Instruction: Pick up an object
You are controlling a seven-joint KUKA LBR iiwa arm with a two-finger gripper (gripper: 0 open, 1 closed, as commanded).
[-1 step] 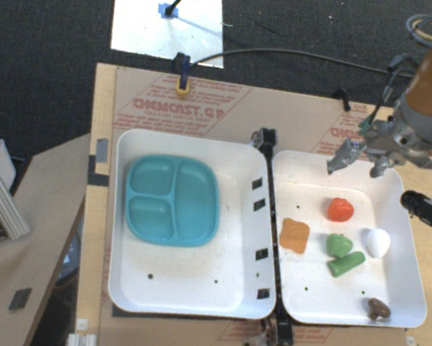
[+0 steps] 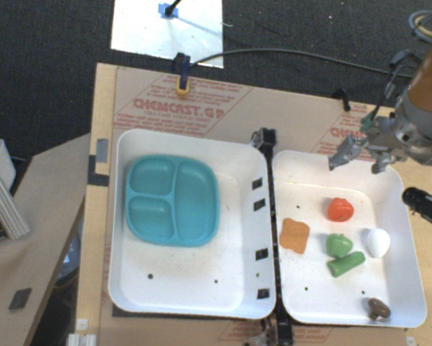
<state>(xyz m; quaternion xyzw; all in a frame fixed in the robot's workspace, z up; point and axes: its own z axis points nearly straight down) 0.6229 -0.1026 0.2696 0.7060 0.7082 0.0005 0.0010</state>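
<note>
- Camera view: two-finger tool (image 2: 361, 155) spread wide and holding nothing, hovering over the far rim of the right shallow white bin (image 2: 411, 264).
- Nearest candidate: round red plastic tomato (image 2: 340, 210), just below the tool.
- Best lowered straight down, straddling the tomato, clear of the flat orange slice (image 2: 295, 235).

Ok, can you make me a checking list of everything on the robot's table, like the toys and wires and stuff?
Surface: two white bins side by side on a bench.
Job's things: right bin holds a red tomato, orange slice, green pepper, green pod, white egg, brown lump.
Clutter: teal tray in left bin.
Grippers: gripper open, above right bin's far edge, holding nothing.
Cables: black cable behind the bins.
Surroundings: white sheet on dark floor.
</note>
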